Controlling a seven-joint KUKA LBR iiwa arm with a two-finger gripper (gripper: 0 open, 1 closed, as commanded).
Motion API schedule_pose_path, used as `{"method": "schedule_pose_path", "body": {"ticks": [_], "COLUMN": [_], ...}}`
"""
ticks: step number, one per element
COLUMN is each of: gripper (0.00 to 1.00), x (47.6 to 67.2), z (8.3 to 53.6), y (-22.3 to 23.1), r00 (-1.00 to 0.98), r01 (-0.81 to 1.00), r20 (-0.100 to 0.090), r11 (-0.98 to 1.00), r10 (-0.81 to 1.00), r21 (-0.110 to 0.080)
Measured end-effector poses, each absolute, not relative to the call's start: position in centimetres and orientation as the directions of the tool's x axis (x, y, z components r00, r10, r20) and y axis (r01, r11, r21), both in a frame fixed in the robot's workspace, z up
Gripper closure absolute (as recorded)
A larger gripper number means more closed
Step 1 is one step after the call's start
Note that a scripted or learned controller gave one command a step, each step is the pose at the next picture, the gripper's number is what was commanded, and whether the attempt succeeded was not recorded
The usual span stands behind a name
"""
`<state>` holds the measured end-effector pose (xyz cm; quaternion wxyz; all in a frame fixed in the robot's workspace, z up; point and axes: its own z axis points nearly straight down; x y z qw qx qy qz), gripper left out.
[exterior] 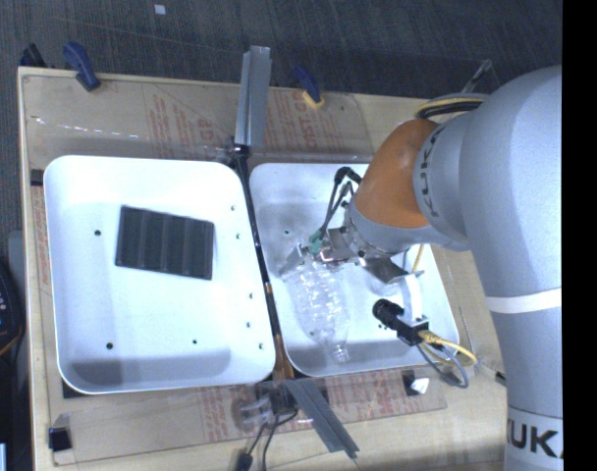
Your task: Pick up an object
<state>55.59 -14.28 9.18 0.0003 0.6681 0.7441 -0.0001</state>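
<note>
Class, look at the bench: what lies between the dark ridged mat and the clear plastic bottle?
In the camera view, white bin floor and the two bins' adjoining rims lie between the mat and bottle.

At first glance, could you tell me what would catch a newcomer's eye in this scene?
The big grey KUKA arm with its orange band dominates the right side, bent down into the right bin. Just under its wrist lies a clear plastic bottle, pointing toward the bin's near edge. In the left bin, a dark ribbed rectangular pad lies flat, stark against the white.
</note>
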Motion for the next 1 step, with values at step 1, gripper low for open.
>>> {"method": "schedule_pose_path", "body": {"ticks": [1], "gripper": [1.00], "x": [55.69], "z": [10.28], "y": [-14.27], "r00": [-0.110], "r01": [0.994], "r20": [-0.002], "r11": [0.110], "r10": [0.994], "r21": [0.003]}}
